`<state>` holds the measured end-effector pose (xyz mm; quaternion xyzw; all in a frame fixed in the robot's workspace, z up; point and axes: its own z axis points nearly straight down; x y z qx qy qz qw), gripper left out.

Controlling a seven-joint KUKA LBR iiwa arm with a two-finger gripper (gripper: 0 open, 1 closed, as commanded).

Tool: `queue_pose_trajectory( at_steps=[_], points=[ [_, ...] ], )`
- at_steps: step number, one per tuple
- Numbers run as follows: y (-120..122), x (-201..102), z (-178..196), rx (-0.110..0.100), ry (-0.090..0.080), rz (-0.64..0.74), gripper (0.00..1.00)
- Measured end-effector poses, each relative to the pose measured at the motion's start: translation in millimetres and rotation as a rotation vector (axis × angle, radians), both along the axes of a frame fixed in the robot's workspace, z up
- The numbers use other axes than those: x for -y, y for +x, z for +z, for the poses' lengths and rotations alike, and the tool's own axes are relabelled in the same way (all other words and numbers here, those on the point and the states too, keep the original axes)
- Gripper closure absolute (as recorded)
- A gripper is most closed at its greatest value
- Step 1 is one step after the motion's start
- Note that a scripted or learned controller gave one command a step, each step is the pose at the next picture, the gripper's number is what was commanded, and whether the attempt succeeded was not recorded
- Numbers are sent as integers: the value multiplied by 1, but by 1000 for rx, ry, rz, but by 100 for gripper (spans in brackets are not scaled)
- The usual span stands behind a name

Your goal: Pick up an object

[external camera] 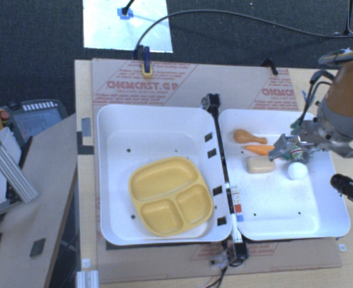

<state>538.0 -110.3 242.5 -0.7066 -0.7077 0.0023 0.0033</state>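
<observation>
So the desk (pixel 182 80) has two shallow white bins side by side. The left bin (pixel 113 131) holds a yellow divided tray (pixel 170 195) with three compartments, sitting toward the front of the bin at a slight angle. The right bin (pixel 320 218) has all the small stuff up near its back half: an orange-brown drumstick toy (pixel 249 137), an orange carrot (pixel 260 150) just in front of it, a pale cream block (pixel 260 165) just in front of the carrot, and a white ball (pixel 297 170) to the right of the block. The arm (pixel 347 101) comes in from the right, and its claw (pixel 287 149) sits low over the right bin, right at the carrot's right end and just above the ball. Honestly can't tell whether the claw is clenched or released, that bit is too blurry.
</observation>
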Motion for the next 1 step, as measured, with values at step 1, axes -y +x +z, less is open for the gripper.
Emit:
queue_pose_trajectory(
  at_steps=[1],
  points=[
    [2, 0, 5, 9, -1, 2, 0]
  ],
)
